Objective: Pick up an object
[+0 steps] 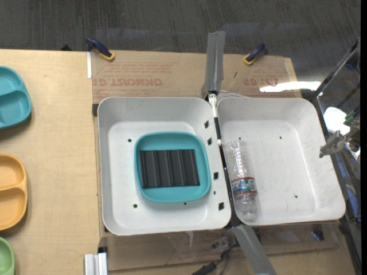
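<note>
In left bin (114, 153) — teal tray (170, 168) | right bin (298, 153) — clear bottle (241, 179)

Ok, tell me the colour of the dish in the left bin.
Teal, with a dark grey ribbed middle: the dish shows best in the camera view.

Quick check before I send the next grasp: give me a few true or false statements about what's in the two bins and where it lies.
1. The clear plastic bottle lies in the right bin. True.
2. The bottle stands upright. False: it lies on its side along that bin's left wall.
3. A teal tray with a dark ribbed insert sits in the left bin. True.
4. The bottle rests on the teal tray. False: they are in separate bins.
5. The bottle has a label band. True.
</note>
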Available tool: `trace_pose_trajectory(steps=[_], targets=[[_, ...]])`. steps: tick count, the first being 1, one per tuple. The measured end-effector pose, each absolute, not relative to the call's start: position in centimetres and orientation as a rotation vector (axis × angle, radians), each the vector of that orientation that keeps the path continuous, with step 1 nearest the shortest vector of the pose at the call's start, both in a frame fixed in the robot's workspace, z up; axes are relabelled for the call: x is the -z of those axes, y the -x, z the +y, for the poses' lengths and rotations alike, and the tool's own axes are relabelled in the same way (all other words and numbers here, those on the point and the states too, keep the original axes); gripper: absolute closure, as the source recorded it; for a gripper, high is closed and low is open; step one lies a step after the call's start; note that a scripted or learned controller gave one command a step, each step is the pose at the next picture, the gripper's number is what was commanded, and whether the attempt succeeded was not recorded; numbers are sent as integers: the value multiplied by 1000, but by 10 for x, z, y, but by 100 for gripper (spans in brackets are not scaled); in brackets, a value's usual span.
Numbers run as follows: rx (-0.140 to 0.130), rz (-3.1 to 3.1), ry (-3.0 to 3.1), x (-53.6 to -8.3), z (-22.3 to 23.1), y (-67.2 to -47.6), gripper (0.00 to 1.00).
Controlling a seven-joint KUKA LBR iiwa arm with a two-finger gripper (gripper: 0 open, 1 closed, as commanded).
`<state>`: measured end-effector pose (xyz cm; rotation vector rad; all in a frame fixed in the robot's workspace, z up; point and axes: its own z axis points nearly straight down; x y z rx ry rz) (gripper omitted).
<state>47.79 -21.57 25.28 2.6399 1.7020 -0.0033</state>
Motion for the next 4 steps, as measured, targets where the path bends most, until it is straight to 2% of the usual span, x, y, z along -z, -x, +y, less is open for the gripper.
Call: trace_pose_trajectory(steps=[1, 2, 3, 4], targets=[[7, 1509, -2760, -222, -215, -477, 0], [5, 1328, -2847, -253, -213, -478, 0], [7, 1313, -2858, -139, -182, -477, 0], [4, 1262, -2878, -177, -214, -501, 0]])
